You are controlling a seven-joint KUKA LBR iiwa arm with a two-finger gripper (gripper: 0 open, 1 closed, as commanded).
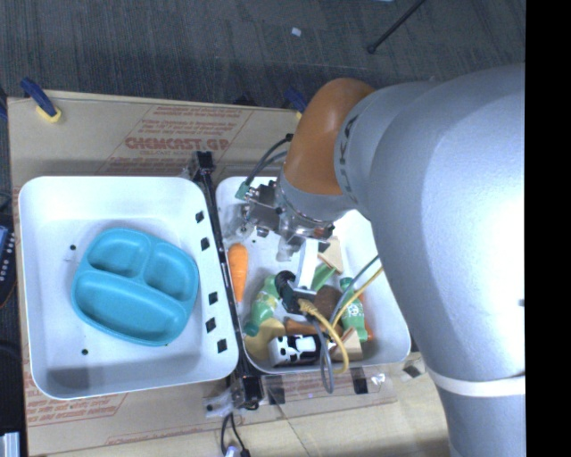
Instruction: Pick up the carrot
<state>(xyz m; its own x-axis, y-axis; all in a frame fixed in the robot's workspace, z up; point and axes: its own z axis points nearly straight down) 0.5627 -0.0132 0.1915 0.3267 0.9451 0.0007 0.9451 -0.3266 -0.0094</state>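
A dark grey carpeted floor (178, 45) fills the top of the view, with a small pale scrap (296, 33) lying on it and a thin dark rod (401, 25) slanting across the upper right. Below it sits the counter (107, 125), topped with brown cardboard printed in red letters. Blue clamps grip the cardboard's far edge, one at the left corner (40, 100) and one near the middle (294, 98). The light is even and soft.
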